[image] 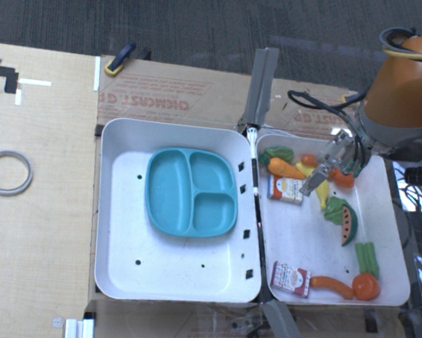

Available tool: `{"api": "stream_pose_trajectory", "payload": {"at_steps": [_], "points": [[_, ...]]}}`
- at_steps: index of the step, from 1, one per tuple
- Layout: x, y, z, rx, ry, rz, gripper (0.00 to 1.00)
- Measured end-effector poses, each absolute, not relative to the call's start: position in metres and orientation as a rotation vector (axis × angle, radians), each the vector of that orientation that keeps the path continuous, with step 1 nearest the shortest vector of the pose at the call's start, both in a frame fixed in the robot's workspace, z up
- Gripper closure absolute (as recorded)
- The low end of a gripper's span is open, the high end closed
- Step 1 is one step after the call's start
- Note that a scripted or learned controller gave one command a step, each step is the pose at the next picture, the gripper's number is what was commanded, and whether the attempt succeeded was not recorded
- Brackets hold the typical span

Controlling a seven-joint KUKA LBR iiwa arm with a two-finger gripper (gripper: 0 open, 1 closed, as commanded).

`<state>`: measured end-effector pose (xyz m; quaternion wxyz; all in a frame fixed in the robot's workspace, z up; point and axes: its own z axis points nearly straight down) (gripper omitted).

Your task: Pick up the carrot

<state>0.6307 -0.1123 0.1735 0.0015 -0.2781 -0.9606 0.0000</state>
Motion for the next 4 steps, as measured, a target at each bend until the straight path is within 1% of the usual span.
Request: {"api": "stream_pose_trajectory", "payload": {"at_steps": [1, 2, 3, 4], "points": [[0.643, -0.087, 0.189, -0.439, -3.112, -0.002, 0.0], [0.624, -0.07, 0.199, -0.738, -3.051, 0.0, 0.0], [0.646, -0.032, 0.19, -0.755, -3.049, 0.001, 0.0], [0.647, -0.032, 0.196, -0.758, -3.048, 0.0, 1.0]]}}
